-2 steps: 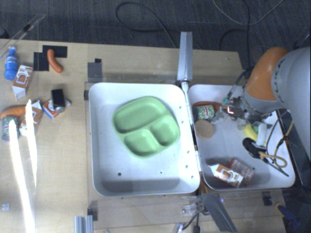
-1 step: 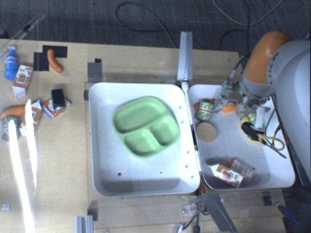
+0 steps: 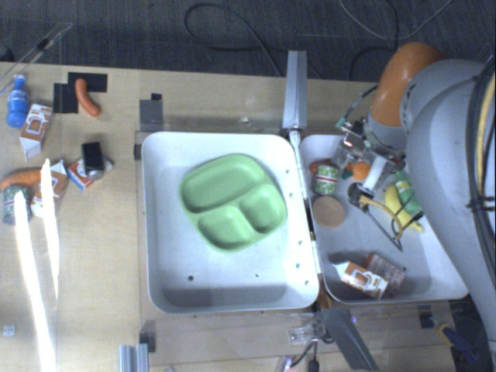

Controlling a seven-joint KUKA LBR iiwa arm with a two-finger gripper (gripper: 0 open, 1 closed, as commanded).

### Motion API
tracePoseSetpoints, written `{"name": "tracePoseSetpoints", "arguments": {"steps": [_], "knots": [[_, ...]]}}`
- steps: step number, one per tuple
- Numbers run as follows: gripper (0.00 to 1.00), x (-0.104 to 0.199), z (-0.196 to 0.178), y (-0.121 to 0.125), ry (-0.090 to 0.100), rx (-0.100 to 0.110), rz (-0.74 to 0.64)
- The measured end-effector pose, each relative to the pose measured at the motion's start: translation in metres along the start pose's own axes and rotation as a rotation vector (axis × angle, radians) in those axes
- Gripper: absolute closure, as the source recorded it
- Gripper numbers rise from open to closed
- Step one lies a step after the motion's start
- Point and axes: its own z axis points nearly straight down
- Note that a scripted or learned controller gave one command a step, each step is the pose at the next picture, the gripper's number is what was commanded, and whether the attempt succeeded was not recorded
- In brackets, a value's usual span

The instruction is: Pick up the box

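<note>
The box (image 3: 361,278) is a small brown and white carton lying flat at the front of the right bin (image 3: 434,285). A clear-wrapped brown packet (image 3: 387,266) leans against its far side. My gripper (image 3: 355,163) hangs over the back of the same bin, well behind the box and apart from it. It sits just above an orange item (image 3: 359,172) and beside a green-labelled can (image 3: 326,178). Nothing shows between its fingers.
A brown round disc (image 3: 329,211) lies in front of the can. A yellow and green item (image 3: 404,200) rests along the right bin's right side. The left bin (image 3: 159,231) holds a green divided plate (image 3: 232,200). Loose toys lie on the bench at the left.
</note>
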Motion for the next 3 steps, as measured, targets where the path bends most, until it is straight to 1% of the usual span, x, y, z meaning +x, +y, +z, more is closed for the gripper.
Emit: {"name": "tracePoseSetpoints", "arguments": {"steps": [1,2,3], "knots": [[1.00,0.007,-0.012,0.000,0.013,-0.009,-0.011],[1.00,-0.065,-0.143,-0.049,0.019,-0.030,-0.049],[1.00,-0.102,-0.093,-0.110,0.020,-0.026,0.023]]}}
